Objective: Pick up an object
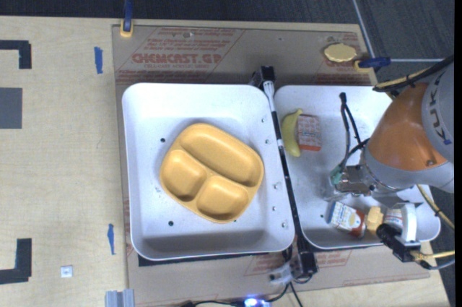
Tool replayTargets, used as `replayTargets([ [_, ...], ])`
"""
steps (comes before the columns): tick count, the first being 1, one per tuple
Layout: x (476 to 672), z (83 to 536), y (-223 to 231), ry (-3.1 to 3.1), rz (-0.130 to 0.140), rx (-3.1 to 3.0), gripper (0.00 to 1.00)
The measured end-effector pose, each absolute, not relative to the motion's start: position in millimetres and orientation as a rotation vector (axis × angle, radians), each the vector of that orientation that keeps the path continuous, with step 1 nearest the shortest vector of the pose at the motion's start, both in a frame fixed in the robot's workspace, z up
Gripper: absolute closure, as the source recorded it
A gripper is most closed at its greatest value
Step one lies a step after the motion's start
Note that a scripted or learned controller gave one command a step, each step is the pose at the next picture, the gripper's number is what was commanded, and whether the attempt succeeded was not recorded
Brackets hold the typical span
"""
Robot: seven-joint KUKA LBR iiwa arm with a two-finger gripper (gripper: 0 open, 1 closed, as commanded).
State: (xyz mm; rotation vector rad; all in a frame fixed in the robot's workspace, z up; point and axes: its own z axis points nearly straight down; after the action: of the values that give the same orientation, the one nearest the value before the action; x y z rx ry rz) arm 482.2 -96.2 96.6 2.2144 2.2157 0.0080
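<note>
The small carton lies flat near the front wall of the right bin, just below the gripper. It looks light and a bit crushable, so I'd pinch its long sides (can't tell how the jaws stand). The yellow tray sits in the left bin.

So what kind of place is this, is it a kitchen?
Probably not a kitchen; more likely a robot lab or test bench. A grey and orange robot arm reaches over two white bins, clamped on a board, and the yellow tray looks like a toy.
</note>
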Motion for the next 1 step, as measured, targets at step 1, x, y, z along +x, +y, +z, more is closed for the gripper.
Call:
replayTargets([
  [1, 482.1, 96.6, -96.2, 2.215, 0.008, 2.215, 0.00],
])
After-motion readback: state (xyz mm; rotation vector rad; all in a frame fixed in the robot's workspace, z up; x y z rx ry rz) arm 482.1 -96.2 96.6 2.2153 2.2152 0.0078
